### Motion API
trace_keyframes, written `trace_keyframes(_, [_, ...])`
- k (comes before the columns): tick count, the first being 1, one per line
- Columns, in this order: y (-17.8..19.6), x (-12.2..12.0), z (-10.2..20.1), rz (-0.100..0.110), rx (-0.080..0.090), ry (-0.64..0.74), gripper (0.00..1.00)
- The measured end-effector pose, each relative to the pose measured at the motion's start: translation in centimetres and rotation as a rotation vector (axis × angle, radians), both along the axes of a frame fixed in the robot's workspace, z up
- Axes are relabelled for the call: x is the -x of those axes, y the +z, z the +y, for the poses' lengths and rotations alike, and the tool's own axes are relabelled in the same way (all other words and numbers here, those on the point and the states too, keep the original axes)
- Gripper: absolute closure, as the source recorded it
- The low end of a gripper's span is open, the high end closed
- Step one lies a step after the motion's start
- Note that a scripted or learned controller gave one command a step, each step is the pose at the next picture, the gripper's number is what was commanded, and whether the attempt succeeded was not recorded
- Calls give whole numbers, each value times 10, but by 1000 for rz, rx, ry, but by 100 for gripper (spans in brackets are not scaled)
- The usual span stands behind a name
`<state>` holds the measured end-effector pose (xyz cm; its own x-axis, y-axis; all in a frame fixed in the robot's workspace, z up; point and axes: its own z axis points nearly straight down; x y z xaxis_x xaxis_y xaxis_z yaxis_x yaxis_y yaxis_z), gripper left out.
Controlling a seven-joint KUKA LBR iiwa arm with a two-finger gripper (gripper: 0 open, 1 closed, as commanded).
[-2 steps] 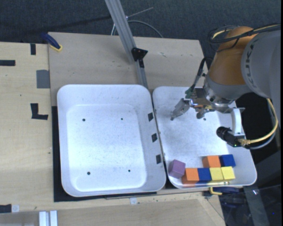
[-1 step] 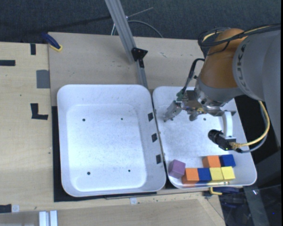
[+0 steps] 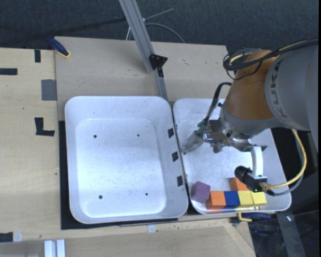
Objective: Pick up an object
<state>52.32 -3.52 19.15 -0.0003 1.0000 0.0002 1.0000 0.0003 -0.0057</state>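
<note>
Hand (image 3: pixel 191 142) state unclear (blurry), over right bin (image 3: pixel 195 111); blocks (image 3: pixel 231 198) partly hidden.

Bench top (image 3: pixel 107 68): pale wood-grain board, evenly lit, no strong shadows. A second pale board (image 3: pixel 16 143) lies along the left side, marked with several black tape pieces (image 3: pixel 40 126) and one grey square patch (image 3: pixel 48 89). Dark mat (image 3: pixel 62 175) visible under the left bin's edge. Beyond the far edge of the bench, dark blue-grey carpet-like floor (image 3: pixel 53 9). A grey metal bar (image 3: pixel 136 23) runs at a slant from the top down to the bench, ending in a black bracket (image 3: pixel 158 62). Thin wire (image 3: pixel 166 31) loops near it. Small blue-and-yellow item (image 3: pixel 59 47) at the far left corner; cannot identify.
</note>
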Motion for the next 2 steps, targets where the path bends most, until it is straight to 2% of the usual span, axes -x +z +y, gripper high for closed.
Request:
trace_keyframes(1, [0,-45,-27,-7,1,0,0])
trace_keyframes(2, [0,-35,-5,-3,0,2,0])
